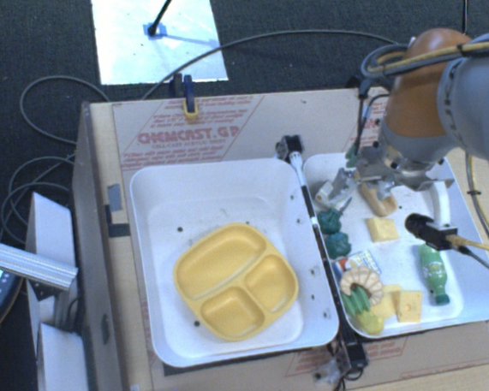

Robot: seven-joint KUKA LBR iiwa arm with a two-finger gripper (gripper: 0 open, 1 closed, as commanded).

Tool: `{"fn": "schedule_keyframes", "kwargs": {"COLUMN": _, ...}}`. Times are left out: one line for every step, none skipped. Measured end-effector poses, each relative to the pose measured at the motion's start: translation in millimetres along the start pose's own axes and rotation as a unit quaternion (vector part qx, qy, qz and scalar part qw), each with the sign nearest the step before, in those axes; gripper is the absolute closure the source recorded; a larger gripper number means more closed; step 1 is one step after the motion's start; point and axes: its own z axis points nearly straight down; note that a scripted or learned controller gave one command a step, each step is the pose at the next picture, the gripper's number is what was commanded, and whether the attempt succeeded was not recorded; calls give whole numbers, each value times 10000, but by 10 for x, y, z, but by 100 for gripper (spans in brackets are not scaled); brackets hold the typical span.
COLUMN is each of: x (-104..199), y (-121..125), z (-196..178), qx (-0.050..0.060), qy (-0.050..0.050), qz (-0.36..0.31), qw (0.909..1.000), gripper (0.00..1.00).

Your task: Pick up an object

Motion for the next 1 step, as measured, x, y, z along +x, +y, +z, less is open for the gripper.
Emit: {"fn": "schedule_keyframes", "kwargs": {"x": -494, "y": 48, "z": 80, "qx": -2, "qy": -10, "qz": 12, "qw": 10000, "gripper": 0}}
